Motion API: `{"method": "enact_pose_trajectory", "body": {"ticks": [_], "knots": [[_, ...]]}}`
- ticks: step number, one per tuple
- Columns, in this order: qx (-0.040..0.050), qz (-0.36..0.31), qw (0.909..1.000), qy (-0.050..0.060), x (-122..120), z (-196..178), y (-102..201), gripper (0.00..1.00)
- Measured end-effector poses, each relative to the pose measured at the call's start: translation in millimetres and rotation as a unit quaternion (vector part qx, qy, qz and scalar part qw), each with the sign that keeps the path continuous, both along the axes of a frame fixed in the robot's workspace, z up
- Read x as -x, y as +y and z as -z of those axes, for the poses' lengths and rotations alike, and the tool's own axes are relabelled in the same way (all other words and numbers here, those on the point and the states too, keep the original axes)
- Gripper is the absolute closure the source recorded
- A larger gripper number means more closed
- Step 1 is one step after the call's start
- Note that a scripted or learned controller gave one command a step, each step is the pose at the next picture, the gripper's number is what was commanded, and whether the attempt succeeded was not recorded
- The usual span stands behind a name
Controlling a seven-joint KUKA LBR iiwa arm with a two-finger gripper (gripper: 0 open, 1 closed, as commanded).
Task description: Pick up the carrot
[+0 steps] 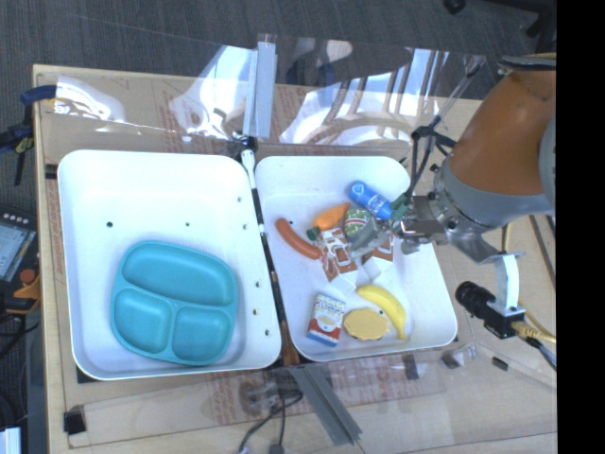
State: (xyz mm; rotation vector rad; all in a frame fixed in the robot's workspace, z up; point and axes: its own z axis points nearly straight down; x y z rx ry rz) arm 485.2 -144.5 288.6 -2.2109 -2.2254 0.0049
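The carrot (331,217), a short orange piece, lies in the upper middle of the right bin (284,183). It touches a green round item (358,222) on its right. My gripper (371,242) reaches in from the right, low over the cluster just right of and below the carrot, beside the green item and a brown-and-white carton (336,253). The carrot lies apart from the gripper, to its upper left.
A blue bottle (371,200) lies above the green item and a red sausage (299,238) left of the carrot. A banana (388,306), a round biscuit (366,323) and a small carton (326,318) sit at the bin's front. The left bin holds a teal divided plate (175,301).
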Motion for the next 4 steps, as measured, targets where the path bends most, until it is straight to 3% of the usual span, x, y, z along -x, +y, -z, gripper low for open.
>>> {"method": "enact_pose_trajectory", "body": {"ticks": [2, 3, 4], "knots": [[0.0003, 0.014, 0.9999, 0.0, -142, 198, -45, 0.0], [-0.0003, 0.012, 0.9999, 0.001, -142, 188, -44, 1.0], [0.0, -0.071, 0.9975, -0.002, -170, 56, 57, 1.0]]}}
